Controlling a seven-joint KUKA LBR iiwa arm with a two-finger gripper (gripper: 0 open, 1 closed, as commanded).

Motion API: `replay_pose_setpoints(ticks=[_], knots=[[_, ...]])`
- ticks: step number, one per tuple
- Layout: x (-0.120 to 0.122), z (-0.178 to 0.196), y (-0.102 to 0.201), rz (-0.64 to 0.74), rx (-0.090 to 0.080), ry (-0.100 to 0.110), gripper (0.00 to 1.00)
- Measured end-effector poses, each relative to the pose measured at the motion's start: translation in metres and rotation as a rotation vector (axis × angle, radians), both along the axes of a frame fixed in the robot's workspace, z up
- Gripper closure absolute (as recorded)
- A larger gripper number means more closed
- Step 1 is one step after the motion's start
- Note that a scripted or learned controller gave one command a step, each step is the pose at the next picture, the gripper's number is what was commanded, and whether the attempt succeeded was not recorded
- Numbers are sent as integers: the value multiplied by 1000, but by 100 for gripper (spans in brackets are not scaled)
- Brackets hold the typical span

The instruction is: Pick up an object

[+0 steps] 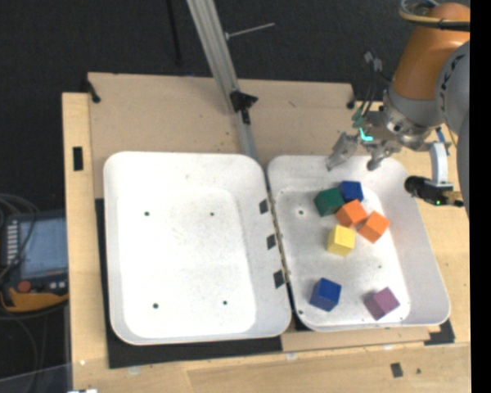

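My gripper hangs over the far edge of the right bin, open, with nothing between its fingers. Just in front of it in that bin lies a cluster: a green block, a small blue block, two orange blocks and a yellow block. Nearer the front edge sit a second blue block and a purple block.
The left bin lies beside the right one. A slanted metal rail runs from the top of the view down to the gap between the bins. A handheld control unit with cables rests off the bench at left.
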State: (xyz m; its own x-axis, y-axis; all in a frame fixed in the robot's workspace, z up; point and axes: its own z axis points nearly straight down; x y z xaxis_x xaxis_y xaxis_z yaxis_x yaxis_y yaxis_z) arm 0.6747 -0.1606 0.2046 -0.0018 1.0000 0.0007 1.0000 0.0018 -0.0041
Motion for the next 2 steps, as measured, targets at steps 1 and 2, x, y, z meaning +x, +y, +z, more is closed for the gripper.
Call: replay_pose_setpoints(ticks=[1,2], knots=[[1,3,-1,3,-4,-4,0],[-7,-47,5,3,-3,-1,0]])
